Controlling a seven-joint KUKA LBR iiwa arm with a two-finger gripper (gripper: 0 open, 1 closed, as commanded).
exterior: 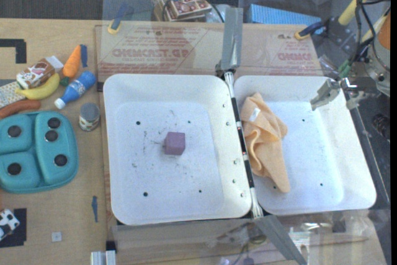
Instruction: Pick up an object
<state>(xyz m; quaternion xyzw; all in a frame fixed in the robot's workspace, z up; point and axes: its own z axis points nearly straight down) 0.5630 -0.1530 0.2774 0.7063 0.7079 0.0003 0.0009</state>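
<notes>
The wooden bench (49,31) bears two white bins (118,133) and a teal tray (37,152).

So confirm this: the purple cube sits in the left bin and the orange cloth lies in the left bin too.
Wrong on the cloth. The camera view shows the orange cloth in the right bin, against its left wall; the purple cube does sit in the left bin.

Crumpled orange cloth (265,139), matt purple block (174,143), smooth white plastic bins (124,93), wooden bench (43,34).
</notes>
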